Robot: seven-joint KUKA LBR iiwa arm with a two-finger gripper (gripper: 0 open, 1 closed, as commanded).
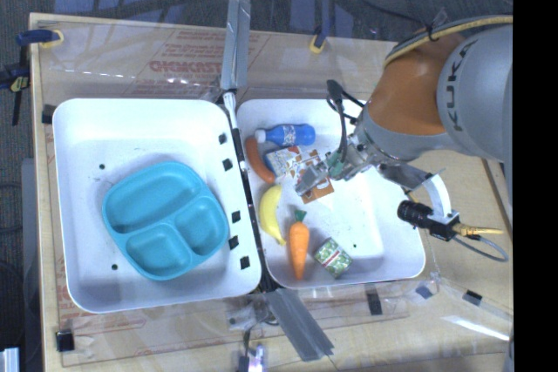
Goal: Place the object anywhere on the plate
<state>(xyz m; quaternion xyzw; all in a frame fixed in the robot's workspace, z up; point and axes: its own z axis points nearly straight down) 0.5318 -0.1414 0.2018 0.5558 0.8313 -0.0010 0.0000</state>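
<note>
A light blue plate point(166, 218) with three compartments lies in the left bin point(78, 126) with nothing on it. In the right bin point(388, 253) my gripper point(330, 169) is down low over a small brown and white packet point(310, 184), touching or nearly touching it. Around the packet lie a white pouch point(284, 159), a blue bottle point(289, 135), an orange-brown sausage point(255, 158), a yellow banana point(272, 214), a carrot point(298, 248) and a small green carton point(332, 257). The wrist hides the point of contact.
The grey and orange arm point(436, 91) covers the right bin's far right side. A black connector with a cable point(427, 217) sticks out over that bin's right rim. A metal bar point(235, 39) runs up from the gap between the bins.
</note>
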